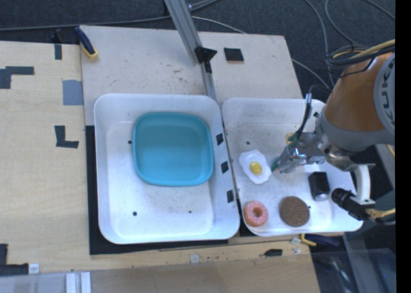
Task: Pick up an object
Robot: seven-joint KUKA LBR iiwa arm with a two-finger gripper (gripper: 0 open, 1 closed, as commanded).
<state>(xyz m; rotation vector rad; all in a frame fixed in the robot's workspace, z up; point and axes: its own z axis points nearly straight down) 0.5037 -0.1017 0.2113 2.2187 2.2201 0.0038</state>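
Camera view: fried-egg toy [255, 167] flat in right bin [270, 108], long axis running upper-left to lower-right, yolk toward lower end. Gripper [281, 164] just right of it, nothing between fingers; spread unclear. Pink donut [256, 213], brown disc [295, 211] nearby. Blue plate [173, 149] in left bin [112, 176].

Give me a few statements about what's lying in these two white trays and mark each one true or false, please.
1. The square blue plastic plate lies in the left white bin. True.
2. The pink-frosted toy doughnut lies on the blue plate. False: it lies in the right white bin, near its front edge.
3. The round brown cookie-like disc lies beside the doughnut. True.
4. The toy fried egg with a yellow yolk is in the left bin. False: it is in the right bin.
5. The gripper is over the right bin. True.
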